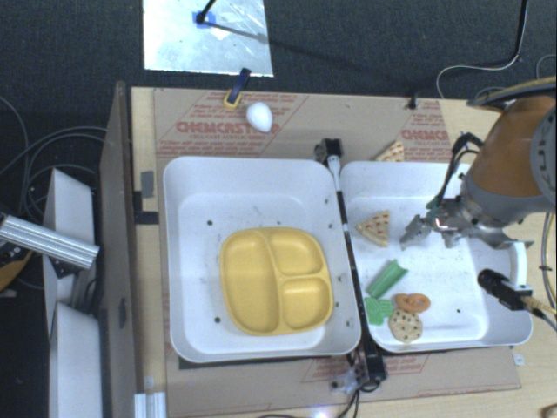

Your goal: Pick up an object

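Camera view: we are hovering the gripper (pixel 416 231), fingers apart and holding nothing, beside the wedge (pixel 376 228), needing to centre over it before descending.

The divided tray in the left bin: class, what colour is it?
The divided tray is plain yellow, seen clearly in the camera view.

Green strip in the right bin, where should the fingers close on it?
Probably across the middle of the green strip, coming straight down. It lies flat and slanted, long and narrow, so closing across its short width fits. Its lower end sits near the cookie.
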